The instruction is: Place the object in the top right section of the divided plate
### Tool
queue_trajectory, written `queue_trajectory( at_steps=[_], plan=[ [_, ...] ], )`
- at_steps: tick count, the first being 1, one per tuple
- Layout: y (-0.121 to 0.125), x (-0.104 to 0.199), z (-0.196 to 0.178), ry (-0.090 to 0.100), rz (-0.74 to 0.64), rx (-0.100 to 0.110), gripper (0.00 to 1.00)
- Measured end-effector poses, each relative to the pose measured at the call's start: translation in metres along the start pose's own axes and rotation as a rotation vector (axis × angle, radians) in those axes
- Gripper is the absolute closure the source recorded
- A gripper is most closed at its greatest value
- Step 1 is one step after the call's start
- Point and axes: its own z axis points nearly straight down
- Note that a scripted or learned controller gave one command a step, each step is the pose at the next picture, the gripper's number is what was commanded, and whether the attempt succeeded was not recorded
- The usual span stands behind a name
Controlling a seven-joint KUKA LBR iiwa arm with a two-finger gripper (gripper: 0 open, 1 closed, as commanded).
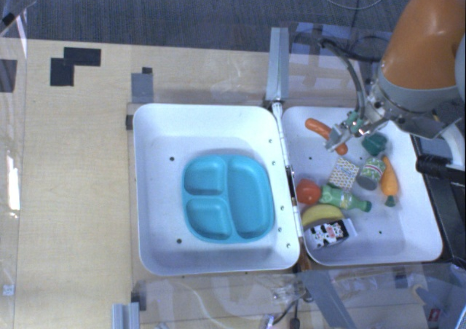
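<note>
The gripper (pixel 348 129) hovers over the right bin (pixel 408 244), seemingly choosing among the toys; its grip I cannot tell; the plate (pixel 226 196) waits bare.

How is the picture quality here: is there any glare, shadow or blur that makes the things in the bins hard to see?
In the camera view the light is even and soft; the blue divided plate is sharp, with only a faint shadow around it on the left bin. The gripper is small and slightly blurred. Clear panels at the left edge carry pale reflections.
</note>
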Motion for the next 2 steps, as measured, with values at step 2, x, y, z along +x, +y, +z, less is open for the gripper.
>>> queue_trajectory(
  at_steps=[2],
  plan=[
    [0.064,0.004,0.058,0.003,-0.038,0.003,1.00]
  ],
)
